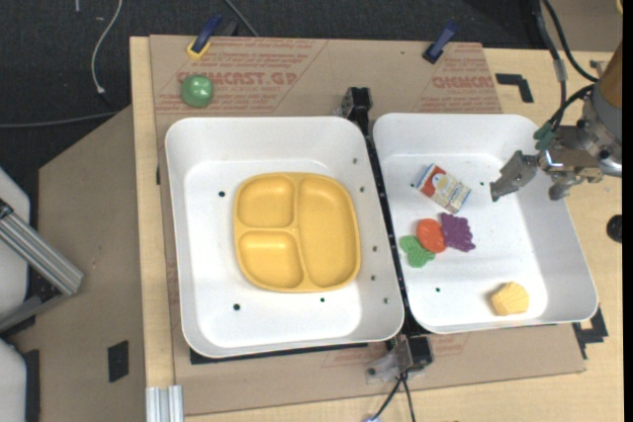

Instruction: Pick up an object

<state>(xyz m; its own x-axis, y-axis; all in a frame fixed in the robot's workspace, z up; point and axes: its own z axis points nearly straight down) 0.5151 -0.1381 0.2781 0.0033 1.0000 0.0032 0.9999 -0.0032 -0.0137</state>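
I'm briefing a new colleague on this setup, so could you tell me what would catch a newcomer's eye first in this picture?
Most striking is the yellow divided plate lying in the middle of the left bin. Next come the small bright items in the right bin: a carton, a cluster of orange, green and purple toys and a yellow piece. The gripper hangs at that bin's right edge, and a green ball sits on the cardboard at upper left.

The arm is cut off by the right edge; its fingers' spread is unclear.
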